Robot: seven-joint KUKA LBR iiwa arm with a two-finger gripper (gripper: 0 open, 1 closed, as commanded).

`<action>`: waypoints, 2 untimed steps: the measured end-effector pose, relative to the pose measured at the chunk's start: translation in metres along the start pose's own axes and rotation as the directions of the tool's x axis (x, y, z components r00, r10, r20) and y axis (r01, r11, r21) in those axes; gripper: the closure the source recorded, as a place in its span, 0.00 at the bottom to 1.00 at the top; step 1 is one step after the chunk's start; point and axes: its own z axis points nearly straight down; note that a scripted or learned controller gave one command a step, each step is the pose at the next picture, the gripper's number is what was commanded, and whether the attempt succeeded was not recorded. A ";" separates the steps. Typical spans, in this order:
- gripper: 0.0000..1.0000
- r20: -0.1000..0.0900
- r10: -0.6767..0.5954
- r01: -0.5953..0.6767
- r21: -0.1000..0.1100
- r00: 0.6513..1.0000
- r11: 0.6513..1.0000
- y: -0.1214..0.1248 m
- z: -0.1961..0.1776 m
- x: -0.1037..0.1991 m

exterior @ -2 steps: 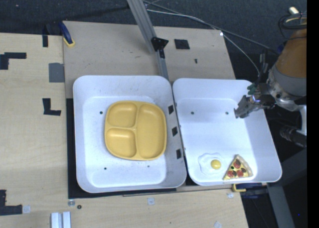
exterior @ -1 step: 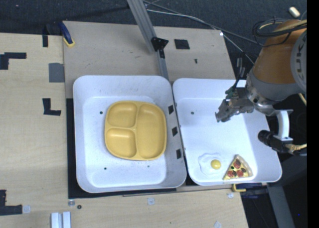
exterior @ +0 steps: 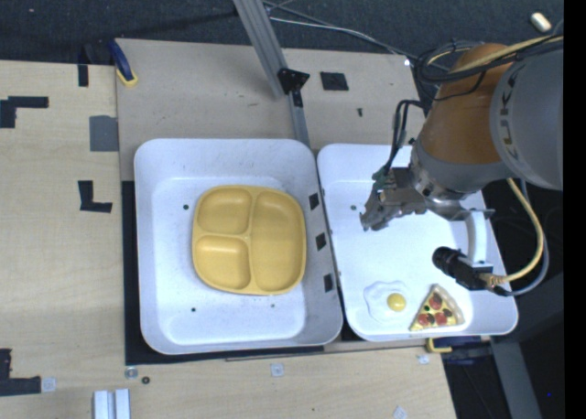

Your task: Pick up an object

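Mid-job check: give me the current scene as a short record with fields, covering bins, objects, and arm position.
left bin: shallow white bin holding a yellow plastic three-compartment plate
right bin: shallow white bin holding a toy fried egg and a toy pizza slice, side by side at its near edge
arm: grey with orange band, above the right bin
end effector: over the bare floor of the right bin, apart from egg and pizza slice
held object: none visible

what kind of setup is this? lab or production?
Likely a research lab test bench: a taped plywood table, two white bins holding toy food, a fried egg and pizza slice, and loose cables.
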 end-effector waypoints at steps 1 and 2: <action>1.00 0.000 -0.001 0.001 0.000 1.000 1.000 -0.008 0.003 0.063; 1.00 0.000 -0.002 0.002 -0.002 1.000 1.000 -0.008 -0.010 0.118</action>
